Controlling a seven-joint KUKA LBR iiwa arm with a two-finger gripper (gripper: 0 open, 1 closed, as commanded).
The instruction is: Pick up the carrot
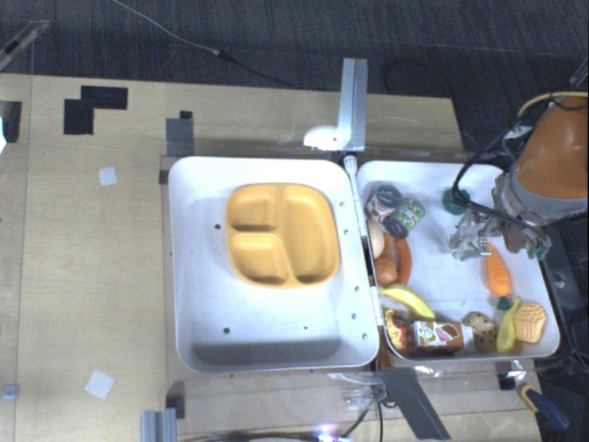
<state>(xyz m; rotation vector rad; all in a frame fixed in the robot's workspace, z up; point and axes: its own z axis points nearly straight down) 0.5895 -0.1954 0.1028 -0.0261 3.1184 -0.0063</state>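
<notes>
Two shallow white plastic bins side by side on a pale wooden bench point(83, 274). Left bin point(198, 274) holding a yellow three-compartment plastic plate point(279, 233), set slightly above the bin's middle. Right bin point(433, 274) crowded along its left wall and lower edge with small toy foods.

Grey arm with a broad orange band point(555, 155) reaching in over the right bin's upper right corner. Metal two-finger gripper point(473, 239) hanging low over the bin floor, just left of the task's object; fingers too small and blurred for any call on spread or closure, and nothing visibly between them.

Orange carrot point(498, 273), tapered and lying roughly upright in the view, near the right wall of the right bin, just beside the gripper and below the wrist.

Reddish-orange sausage point(393, 261) near the left wall. Yellow banana point(409, 301) just below it. Brown-and-red packet point(433, 335) along the lower edge. Tan waffle-like piece point(530, 320) in the lower right corner. Green-and-white round item point(408, 214) near the top left.
</notes>
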